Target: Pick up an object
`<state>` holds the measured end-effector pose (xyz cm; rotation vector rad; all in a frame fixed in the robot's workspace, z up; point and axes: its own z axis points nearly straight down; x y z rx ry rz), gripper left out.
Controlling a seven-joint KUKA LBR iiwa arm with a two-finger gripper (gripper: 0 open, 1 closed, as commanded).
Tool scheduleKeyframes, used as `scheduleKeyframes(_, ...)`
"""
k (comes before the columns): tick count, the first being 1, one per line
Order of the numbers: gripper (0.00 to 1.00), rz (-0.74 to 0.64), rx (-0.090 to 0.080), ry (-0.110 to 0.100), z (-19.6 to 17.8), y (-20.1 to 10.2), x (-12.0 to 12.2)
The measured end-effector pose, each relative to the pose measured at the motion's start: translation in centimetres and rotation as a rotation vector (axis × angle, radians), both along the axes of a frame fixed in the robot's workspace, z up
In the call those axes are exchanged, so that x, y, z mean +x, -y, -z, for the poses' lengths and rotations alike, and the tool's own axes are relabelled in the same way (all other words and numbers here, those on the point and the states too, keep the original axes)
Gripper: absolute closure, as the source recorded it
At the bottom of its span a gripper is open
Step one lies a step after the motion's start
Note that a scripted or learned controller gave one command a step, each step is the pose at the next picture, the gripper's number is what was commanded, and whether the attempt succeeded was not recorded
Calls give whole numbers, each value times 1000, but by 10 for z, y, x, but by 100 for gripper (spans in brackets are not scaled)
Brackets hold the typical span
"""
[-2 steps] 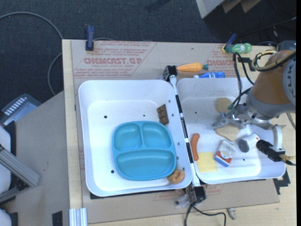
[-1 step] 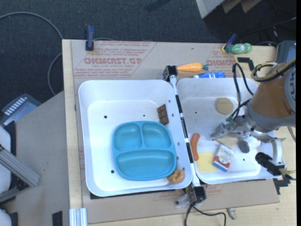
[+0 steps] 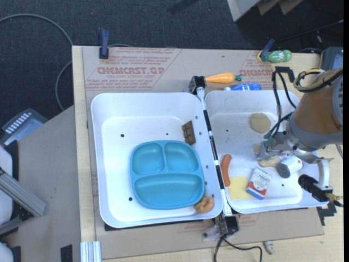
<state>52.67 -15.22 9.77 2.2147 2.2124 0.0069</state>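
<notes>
Gripper point(image 3: 271, 153) down in right bin point(image 3: 240, 105), at a pale object point(image 3: 268, 160). Jaw state: cannot tell, wrist hides it. Nothing visibly lifted; pick judged not yet done.

The brown surface point(image 3: 136, 70) has red letters printed on it. Above the left white bin point(image 3: 103, 124) the big red word reads "CHEMCAST GP". Smaller red lines sit above and below it, too small to read. More red print of the same kind shows near the right bin point(image 3: 229, 113), partly hidden. A small red, white and blue packet point(image 3: 258, 183) has print too tiny to read.
</notes>
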Motion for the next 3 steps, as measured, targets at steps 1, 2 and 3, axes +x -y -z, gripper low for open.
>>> scheduleKeyframes(1,100,0,3,-9,-104,44,24)
scheduleKeyframes(2,0,0,4,-10,-104,44,24)
scheduleKeyframes(3,0,-2,6,-13,-57,30,33)
